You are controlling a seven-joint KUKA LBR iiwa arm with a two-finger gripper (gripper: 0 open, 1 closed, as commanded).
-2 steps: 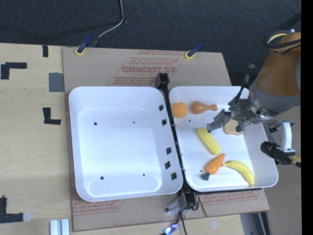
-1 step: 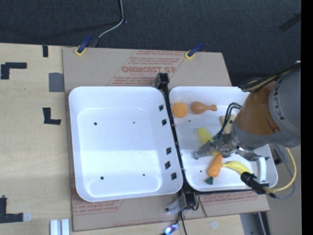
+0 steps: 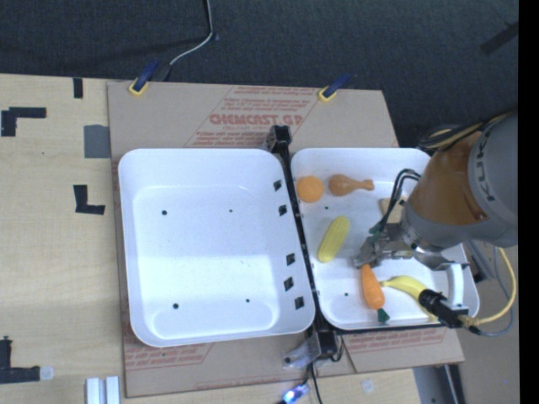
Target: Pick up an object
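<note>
The right bin [image 3: 404, 156] holds several toy foods. An orange ball [image 3: 309, 188] lies by the divider at the far left, and a tan drumstick [image 3: 349, 184] is just right of it. A yellow corn cob [image 3: 333, 237] rests in the middle. An orange carrot [image 3: 372, 288] and a yellow banana [image 3: 407, 286] lie near the front wall. My gripper [image 3: 370, 255] hangs low inside this bin, right of the corn and just above the carrot's top end. Nothing shows held in it.
The left bin [image 3: 135, 225] stands beside the right one, split off by a black divider [image 3: 290, 225]. Both rest on a cardboard sheet [image 3: 244, 116] on the wooden bench. The arm covers the right bin's right side.
</note>
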